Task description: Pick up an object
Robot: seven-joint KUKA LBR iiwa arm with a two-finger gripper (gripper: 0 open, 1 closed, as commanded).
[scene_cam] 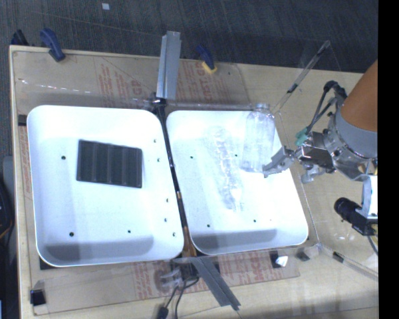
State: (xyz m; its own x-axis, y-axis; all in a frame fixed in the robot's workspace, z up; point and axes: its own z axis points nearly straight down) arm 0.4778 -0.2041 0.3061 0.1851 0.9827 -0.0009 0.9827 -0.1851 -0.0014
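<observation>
Camera view: ribbed black slab (110, 163) (rectangular)

Arm (359, 121) cropped at right edge

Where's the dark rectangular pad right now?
The dark pad lies flat in the left bin, toward its upper middle, well away from the gripper over the right bin.

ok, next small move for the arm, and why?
Probably lower toward the clear plastic bottle in the right bin. The gripper sits at the bottle's lower right edge, and nothing is seen gripped. The dark ridged block lies in the left bin, farther off.
</observation>
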